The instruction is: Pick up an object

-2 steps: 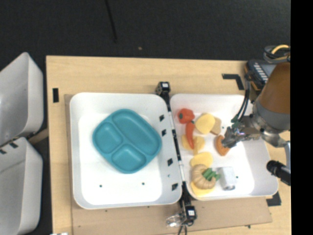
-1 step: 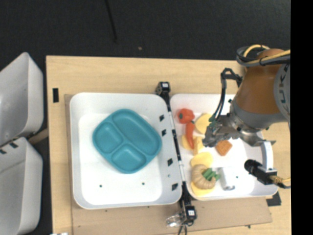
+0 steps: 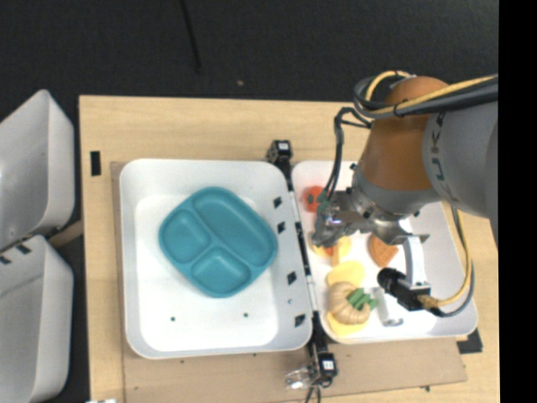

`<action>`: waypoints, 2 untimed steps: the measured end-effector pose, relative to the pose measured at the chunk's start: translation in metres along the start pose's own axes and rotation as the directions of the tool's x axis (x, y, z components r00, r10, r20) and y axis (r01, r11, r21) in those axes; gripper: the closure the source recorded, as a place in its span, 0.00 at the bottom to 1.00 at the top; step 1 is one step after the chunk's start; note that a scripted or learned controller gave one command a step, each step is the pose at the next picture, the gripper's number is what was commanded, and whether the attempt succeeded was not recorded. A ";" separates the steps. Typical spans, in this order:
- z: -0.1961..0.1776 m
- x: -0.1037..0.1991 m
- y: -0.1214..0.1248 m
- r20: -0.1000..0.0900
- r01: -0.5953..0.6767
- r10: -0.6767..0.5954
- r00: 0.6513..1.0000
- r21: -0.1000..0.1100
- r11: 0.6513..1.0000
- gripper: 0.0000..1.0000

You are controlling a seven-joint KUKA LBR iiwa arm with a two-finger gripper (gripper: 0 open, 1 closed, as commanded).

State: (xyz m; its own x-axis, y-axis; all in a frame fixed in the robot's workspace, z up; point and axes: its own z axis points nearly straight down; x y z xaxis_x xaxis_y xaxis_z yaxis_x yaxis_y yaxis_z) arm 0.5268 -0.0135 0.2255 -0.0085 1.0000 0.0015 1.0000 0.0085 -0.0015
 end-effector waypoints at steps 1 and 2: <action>0.003 0.055 0.014 0.000 -0.001 0.001 1.000 0.000 1.000 1.00; -0.013 0.103 0.029 0.000 -0.001 0.001 1.000 -0.002 1.000 1.00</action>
State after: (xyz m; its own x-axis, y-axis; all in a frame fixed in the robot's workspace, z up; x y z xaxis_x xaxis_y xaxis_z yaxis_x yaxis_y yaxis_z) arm 0.5553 0.0896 0.2384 -0.0075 1.0000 0.0011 1.0000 0.0075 0.0001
